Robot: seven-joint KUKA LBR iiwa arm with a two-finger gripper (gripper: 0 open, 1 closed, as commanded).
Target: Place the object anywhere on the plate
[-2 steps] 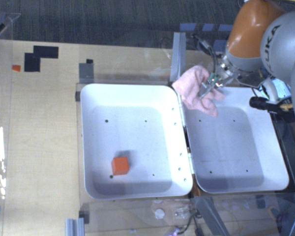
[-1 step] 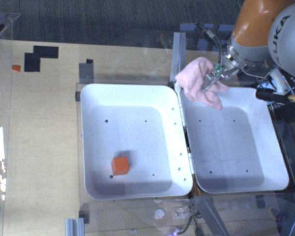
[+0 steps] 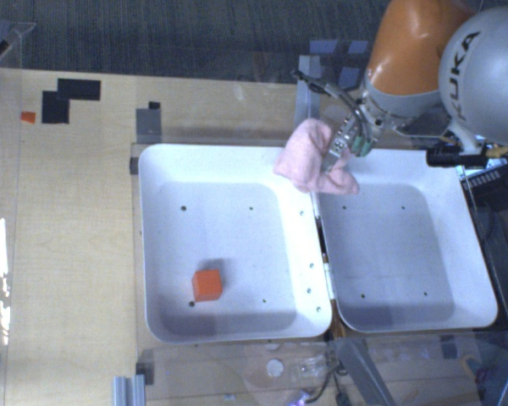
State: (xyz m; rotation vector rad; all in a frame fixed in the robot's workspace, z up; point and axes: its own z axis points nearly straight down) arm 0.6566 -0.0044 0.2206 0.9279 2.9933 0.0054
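Pink cloth (image 3: 305, 161): pinched in the gripper (image 3: 337, 152) fingers, hanging over the right bin (image 3: 406, 252) far-left corner. Orange block (image 3: 207, 285): left bin (image 3: 220, 227), well left of that corner.

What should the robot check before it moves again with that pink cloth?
1. Pink cloth hangs at the gripper: ok.
2. Firm hold between the fingers: cannot tell.
3. Cloth lifted off the bins: cannot tell; it hangs above the seam at their far edge.
4. Left bin holds an orange block, well away from the cloth: ok.
5. Plate to put it on: cannot tell which thing that is.
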